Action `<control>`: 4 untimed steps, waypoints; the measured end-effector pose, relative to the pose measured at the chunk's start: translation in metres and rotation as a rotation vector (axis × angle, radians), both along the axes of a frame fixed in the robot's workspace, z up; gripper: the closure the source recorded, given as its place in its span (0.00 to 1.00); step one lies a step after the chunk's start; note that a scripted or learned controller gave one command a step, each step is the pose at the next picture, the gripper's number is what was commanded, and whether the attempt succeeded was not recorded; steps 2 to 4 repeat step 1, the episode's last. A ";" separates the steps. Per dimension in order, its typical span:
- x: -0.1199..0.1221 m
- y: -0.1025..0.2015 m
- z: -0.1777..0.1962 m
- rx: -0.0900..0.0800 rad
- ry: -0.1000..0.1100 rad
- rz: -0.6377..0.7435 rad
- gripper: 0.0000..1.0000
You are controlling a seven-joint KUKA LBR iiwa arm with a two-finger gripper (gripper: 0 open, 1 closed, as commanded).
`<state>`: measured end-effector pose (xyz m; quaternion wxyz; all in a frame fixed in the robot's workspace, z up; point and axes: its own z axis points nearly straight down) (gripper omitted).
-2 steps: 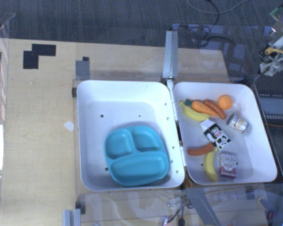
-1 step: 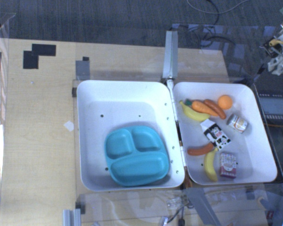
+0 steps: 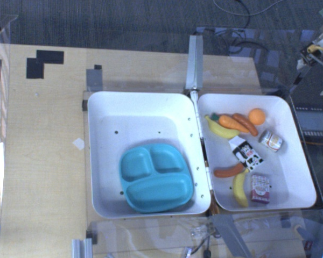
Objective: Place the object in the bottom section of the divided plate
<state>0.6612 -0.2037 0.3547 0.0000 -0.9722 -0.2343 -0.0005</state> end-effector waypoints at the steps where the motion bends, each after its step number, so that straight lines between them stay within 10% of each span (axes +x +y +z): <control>1: -0.001 -0.001 0.080 0.000 0.000 -0.093 0.00; 4: -0.001 -0.001 0.080 0.000 0.000 -0.093 0.00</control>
